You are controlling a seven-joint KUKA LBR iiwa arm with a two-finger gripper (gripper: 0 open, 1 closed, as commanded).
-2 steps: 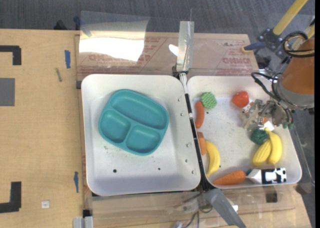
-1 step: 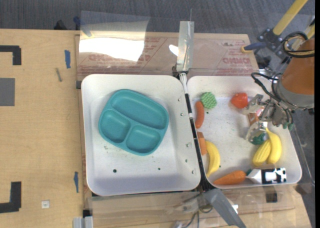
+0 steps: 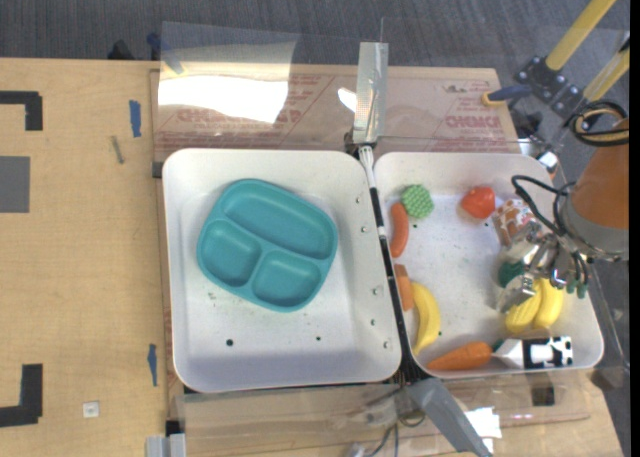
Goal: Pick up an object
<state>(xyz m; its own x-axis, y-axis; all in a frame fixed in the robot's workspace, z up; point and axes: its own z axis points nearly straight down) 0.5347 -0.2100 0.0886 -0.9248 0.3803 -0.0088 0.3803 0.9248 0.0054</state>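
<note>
Two white bins side by side on worktop [image 3: 80,245]. Left bin [image 3: 190,345]: teal divided plate [image 3: 266,243], lying flat. Right bin [image 3: 455,245]: green ball [image 3: 417,201] near top left, orange carrot [image 3: 399,229] just below, red tomato [image 3: 478,203] further right, banana [image 3: 426,315] by left wall, second carrot [image 3: 462,355] at bottom edge, black-and-white toy [image 3: 548,351] at bottom right. End effector [image 3: 530,280] down in right side of right bin, over yellow toy [image 3: 537,309]. Open or closed: cannot tell, too cluttered there.
</note>
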